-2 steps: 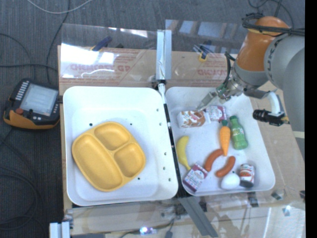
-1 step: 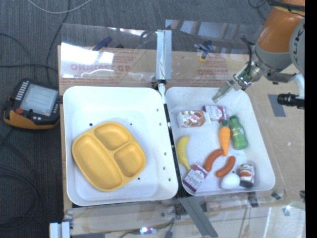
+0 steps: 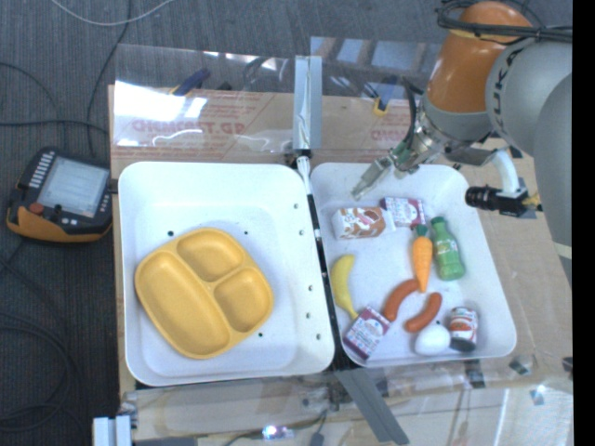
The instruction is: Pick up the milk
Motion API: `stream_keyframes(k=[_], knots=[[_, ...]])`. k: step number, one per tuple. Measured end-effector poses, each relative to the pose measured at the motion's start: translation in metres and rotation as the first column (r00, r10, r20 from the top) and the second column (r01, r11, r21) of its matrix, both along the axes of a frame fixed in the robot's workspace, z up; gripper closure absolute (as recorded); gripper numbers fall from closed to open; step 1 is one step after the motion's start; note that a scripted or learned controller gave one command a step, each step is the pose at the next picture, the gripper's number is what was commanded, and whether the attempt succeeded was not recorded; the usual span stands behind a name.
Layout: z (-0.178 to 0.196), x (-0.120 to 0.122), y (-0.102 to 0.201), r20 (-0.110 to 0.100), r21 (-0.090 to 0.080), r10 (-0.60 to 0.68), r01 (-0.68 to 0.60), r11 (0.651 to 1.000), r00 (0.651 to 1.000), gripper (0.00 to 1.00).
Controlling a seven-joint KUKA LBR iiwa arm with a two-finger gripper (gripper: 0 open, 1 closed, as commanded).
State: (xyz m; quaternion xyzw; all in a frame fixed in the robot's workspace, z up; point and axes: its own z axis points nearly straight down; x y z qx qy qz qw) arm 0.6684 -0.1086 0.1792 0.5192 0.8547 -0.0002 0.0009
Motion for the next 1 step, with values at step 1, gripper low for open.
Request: stream_keyframes(k=[1], knots=[[-0.0672,0.0002,-0.0095,0.002,0.001,-0.093,0.093,0.996,0.996,0.00]])
